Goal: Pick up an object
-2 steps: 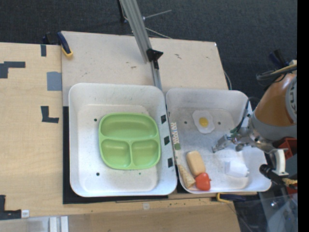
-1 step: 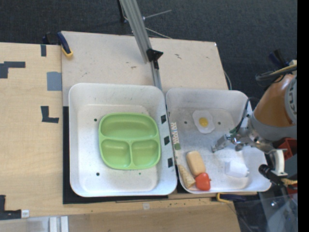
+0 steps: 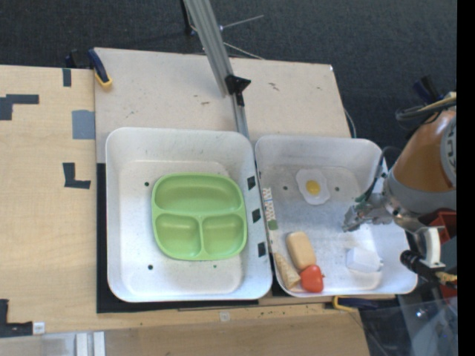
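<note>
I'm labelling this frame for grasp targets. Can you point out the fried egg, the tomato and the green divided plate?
fried egg (image 3: 313, 188): camera view, on the yolk.
tomato (image 3: 312, 278): camera view, middle of its red skin.
green divided plate (image 3: 198, 193): camera view, floor of its largest compartment.

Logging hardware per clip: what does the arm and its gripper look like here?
The arm is bulky and rounded, with an orange band over a grey section toward the wrist. The gripper is a small, dark metallic two-finger unit. Cables loop near the arm's upper side.
</note>
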{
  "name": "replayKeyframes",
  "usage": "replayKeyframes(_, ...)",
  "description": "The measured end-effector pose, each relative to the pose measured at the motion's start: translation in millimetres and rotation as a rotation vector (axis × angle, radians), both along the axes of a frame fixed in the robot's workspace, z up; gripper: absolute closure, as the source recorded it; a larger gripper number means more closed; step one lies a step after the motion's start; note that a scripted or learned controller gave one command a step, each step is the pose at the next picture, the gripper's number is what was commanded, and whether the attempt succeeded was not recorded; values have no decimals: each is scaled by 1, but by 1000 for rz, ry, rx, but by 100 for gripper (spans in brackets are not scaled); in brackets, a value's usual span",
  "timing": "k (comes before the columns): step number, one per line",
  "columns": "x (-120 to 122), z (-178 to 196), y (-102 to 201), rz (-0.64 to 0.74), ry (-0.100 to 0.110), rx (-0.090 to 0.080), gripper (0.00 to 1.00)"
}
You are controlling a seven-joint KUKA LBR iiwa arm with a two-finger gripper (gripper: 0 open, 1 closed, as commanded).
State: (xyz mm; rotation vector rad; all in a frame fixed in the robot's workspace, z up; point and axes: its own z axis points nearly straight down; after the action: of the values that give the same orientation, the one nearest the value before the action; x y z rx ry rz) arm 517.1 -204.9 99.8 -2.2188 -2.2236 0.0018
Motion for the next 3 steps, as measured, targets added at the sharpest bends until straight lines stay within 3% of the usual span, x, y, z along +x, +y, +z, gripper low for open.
replayKeyframes(2, 8, 96, 4, -1, -4, -1, 100)
replayKeyframes(3, 9, 117, 4, 0, -2, 0, 100)
